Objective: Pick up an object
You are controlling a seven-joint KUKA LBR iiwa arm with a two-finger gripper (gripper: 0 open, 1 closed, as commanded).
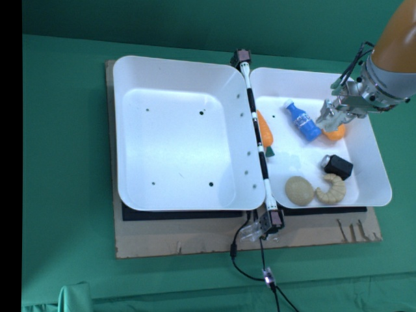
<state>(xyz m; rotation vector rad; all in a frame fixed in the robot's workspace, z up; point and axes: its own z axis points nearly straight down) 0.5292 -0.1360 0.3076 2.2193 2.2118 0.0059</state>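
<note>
From the camera fixed above the bench, two shallow white bins sit side by side on a brown cardboard sheet (195, 242) over green cloth; the left bin (175, 77) shows a bare white floor with a few small dark specks; the right bin (374, 174) holds all the objects; a carrot (263, 127), orange with a green tip, lies along the bin's left wall, close to the black-and-white bar (255, 125) that runs between the two bins; a blue bottle (302, 120) with a white cap lies tilted near the bin's middle; an orange piece (336, 133) lies just right of the bottle, partly covered by the gripper; a small black block (337, 166) sits below it, apart; a round tan biscuit (299, 190) and a curved croissant (332, 190) lie just beside each other near the front wall; the gripper (331, 117) hangs over the right bin between the bottle and the orange piece, the arm coming in from the right with its orange band above; whether its jaws are released or clenched cannot be told here, and nothing is seen between them; a black cable (250, 272) trails from the bins' front edge toward the bottom.
</note>
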